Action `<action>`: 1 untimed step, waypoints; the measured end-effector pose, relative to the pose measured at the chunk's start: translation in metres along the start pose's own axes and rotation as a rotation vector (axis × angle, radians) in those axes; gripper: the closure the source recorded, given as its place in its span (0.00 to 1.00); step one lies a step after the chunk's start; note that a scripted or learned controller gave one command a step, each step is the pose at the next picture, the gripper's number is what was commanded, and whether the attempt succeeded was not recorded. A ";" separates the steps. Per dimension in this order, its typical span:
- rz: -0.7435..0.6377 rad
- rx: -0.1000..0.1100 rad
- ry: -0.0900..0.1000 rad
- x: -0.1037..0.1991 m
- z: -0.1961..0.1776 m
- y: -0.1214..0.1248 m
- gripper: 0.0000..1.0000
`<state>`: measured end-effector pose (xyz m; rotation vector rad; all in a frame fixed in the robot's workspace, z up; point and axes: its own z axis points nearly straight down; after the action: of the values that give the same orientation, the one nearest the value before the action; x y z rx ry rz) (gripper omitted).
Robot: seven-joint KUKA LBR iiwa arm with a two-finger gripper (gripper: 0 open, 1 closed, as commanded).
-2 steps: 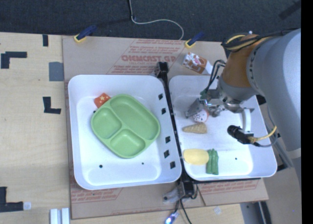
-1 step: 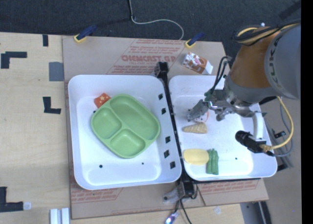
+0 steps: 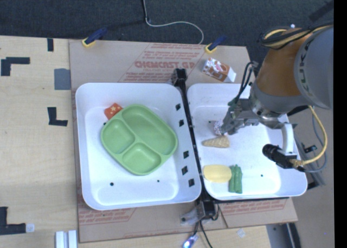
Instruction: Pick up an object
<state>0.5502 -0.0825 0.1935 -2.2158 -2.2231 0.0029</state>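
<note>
Two white bins (image 3: pixel 87 149): one green plate (image 3: pixel 139 139), four small items; jaws (image 3: pixel 223 128) state unclear.

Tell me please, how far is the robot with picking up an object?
Done: the arm has reached into the right bin, and the gripper sits low beside a small purplish object. In hand: nothing shows lifted; whether the fingers grip that object is too small to tell. Left: the grasp and lift. The tan wedge-shaped item, yellow piece and green piece lie on the bin floor.
</note>
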 end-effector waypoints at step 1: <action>-0.005 -0.006 0.001 0.067 -0.057 -0.015 1.00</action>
<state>0.5350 -0.0151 0.2509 -2.2127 -2.2311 -0.0060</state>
